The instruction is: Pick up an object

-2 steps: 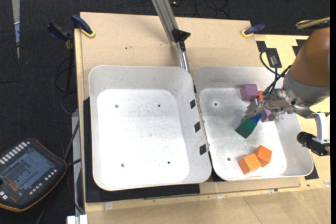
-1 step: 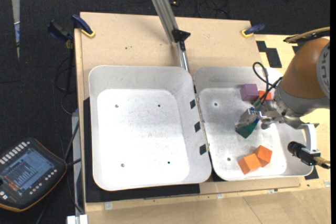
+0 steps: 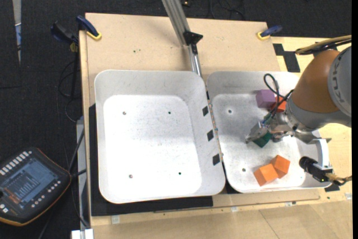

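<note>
Fingers low in right bin, apparently closed around green block; grip unclear. Probably light, rigid, smooth: grasp flat opposite faces.

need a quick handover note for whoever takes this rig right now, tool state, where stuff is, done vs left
Tool: low in the right white bin, at a dark green block; a grip cannot be confirmed.
Things: two orange blocks touching near the bin's front, a purple block toward its back. The left white bin is beside it.
Done: tool brought down to the green block.
Left: secure an object and lift it.
</note>
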Motion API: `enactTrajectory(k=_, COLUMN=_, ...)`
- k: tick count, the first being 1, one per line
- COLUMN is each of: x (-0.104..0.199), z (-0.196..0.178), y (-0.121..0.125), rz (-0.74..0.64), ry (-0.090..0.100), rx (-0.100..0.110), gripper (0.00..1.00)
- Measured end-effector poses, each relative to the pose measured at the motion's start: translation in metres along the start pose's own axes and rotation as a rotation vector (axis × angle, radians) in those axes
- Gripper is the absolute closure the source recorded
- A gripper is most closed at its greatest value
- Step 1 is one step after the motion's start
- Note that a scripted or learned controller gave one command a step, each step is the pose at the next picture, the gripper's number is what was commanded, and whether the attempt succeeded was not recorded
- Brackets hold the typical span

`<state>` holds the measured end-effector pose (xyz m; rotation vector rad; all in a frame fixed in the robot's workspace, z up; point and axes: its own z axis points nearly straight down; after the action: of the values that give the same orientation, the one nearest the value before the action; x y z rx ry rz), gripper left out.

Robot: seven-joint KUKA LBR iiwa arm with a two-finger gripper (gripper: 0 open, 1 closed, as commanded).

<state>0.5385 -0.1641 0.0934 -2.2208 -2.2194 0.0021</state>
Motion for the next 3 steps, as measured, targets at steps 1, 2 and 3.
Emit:
enactTrajectory(k=1, x=0.000, z=-0.011, y=0.001, rz=0.000, ry=0.000, rx=-0.003, gripper=1.00)
enactTrajectory(k=2, x=0.004, z=-0.056, y=-0.004, rz=-0.003, ry=-0.002, rx=-0.006, gripper=1.00)
enactTrajectory(k=3, x=-0.003, z=-0.101, y=-0.002, rz=-0.002, ry=-0.002, rx=-0.007, gripper=1.00)
